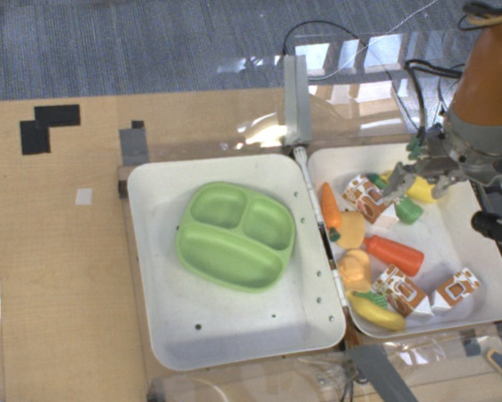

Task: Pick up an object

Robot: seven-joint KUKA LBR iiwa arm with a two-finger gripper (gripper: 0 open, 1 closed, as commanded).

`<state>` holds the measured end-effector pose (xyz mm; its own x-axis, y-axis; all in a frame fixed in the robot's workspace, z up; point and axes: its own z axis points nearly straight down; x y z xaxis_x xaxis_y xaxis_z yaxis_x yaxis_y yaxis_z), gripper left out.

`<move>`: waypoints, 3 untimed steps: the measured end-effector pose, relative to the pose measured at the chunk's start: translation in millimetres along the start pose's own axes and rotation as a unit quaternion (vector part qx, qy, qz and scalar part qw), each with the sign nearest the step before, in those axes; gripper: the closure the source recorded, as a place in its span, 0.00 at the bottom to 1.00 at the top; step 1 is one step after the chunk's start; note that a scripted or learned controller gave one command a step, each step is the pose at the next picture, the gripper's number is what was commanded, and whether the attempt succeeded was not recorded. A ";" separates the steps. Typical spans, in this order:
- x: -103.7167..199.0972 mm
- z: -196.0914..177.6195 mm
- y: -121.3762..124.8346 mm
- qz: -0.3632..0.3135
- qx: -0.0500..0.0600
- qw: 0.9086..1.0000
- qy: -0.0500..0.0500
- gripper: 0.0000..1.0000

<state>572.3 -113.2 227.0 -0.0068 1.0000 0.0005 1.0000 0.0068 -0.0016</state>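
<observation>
Tabletop (pixel 55 288) of pale wood carries two shallow white plastic bins: the left bin (pixel 172 338) holds one green divided plate (pixel 235 235), and the right bin (pixel 493 295) holds the toy food under the grey arm's gripper (pixel 420 178), whose state I cannot tell. Counted there: two orange carrots (pixel 396 253), one yellow banana (pixel 376 309), three printed cartons (pixel 458 287) and some small fruit pieces. The long carrot in the bin's middle looks light, stiff and slippery, best pinched across its thick middle.
</observation>
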 end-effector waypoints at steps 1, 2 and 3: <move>-16.4 123.1 47.3 -0.002 -0.001 1.000 0.000 0.00; -15.8 115.7 48.4 -0.003 -0.001 1.000 0.001 1.00; 82.9 25.4 60.6 -0.023 -0.001 1.000 0.000 1.00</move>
<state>632.3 -29.9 201.5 -0.0519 0.9987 0.0006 0.9987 0.0519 0.0009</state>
